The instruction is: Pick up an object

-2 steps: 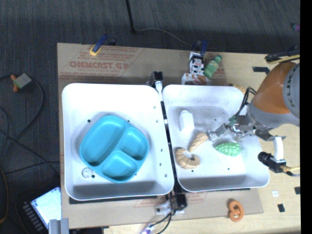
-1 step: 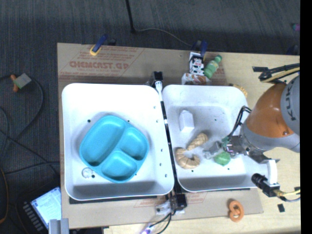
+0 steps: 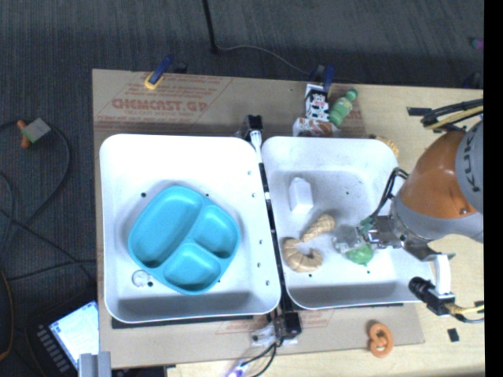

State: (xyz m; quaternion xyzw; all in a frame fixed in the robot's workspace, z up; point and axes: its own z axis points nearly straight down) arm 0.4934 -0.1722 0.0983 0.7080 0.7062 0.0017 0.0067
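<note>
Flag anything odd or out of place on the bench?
A small orange ring lies on the board outside the right bin, near its front right corner. The blue divided tray sits skewed in the left bin.

Two smooth white plastic bins (image 3: 126, 159) sit on a matt brown board bench (image 3: 196, 104); the blue divided tray (image 3: 183, 238) looks like glossy plastic.

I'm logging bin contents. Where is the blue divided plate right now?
The blue divided plate lies in the left bin in the camera view, across the divider from the right bin.
</note>
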